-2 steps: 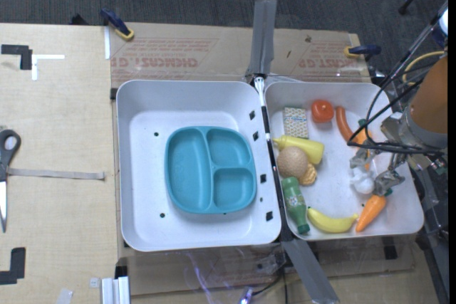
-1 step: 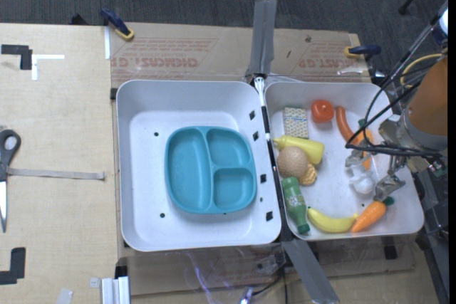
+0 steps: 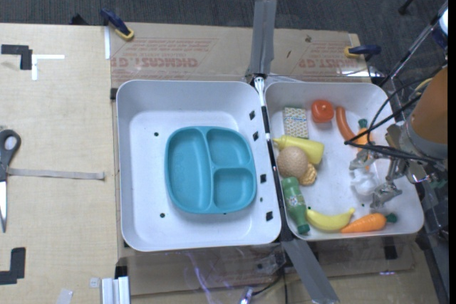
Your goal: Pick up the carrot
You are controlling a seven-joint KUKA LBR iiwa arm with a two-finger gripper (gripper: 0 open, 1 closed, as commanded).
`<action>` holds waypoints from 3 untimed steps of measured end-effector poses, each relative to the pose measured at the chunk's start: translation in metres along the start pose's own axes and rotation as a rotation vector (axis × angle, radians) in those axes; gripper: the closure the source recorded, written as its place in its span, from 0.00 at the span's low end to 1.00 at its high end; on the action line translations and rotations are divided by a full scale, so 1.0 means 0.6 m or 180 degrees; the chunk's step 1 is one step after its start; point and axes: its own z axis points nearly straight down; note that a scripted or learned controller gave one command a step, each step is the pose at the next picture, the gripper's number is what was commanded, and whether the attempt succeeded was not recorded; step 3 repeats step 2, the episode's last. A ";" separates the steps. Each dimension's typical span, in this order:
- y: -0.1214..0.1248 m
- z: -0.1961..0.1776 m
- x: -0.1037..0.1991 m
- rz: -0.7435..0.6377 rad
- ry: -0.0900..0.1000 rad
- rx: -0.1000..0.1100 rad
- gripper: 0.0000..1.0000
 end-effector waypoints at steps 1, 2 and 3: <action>-0.026 0.000 -0.102 0.0833 -0.0004 0.0000 0.00; -0.026 -0.018 -0.106 0.0827 -0.0022 0.0007 1.00; -0.026 -0.018 -0.106 0.0827 -0.0022 0.0007 1.00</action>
